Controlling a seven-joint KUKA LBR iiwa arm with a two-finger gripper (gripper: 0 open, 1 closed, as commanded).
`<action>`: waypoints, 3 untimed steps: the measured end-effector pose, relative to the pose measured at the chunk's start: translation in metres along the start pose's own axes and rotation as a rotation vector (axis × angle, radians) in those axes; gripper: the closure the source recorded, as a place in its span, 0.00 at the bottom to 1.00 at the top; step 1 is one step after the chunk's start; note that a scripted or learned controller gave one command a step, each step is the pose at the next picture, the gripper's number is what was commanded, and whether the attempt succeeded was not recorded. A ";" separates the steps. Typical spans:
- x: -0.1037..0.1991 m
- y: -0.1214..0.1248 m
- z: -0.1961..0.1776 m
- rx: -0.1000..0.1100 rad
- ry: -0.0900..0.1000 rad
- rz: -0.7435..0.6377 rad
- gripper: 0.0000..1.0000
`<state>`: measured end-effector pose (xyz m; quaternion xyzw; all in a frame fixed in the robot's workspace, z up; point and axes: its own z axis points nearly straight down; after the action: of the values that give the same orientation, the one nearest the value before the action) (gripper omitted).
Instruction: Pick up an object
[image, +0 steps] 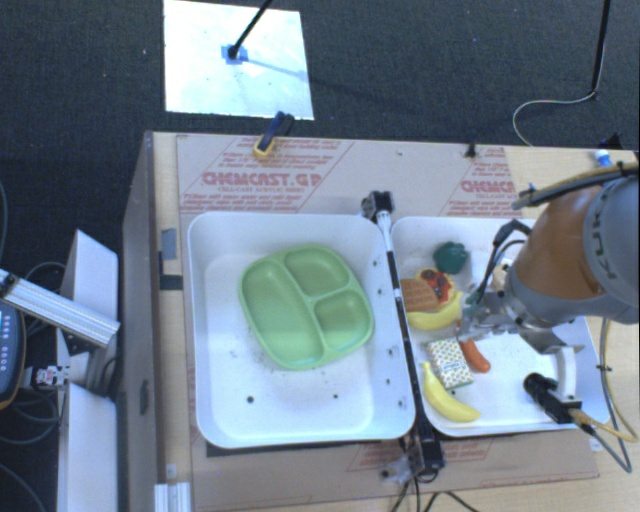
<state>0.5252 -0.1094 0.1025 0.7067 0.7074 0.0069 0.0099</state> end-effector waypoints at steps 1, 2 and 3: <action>0.084 -0.034 -0.083 0.021 0.005 -0.002 1.00; 0.002 0.027 -0.151 0.020 0.002 -0.001 1.00; 0.002 0.027 -0.151 0.021 0.003 -0.002 0.00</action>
<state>0.5484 -0.1064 0.2536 0.7062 0.7080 0.0006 0.0013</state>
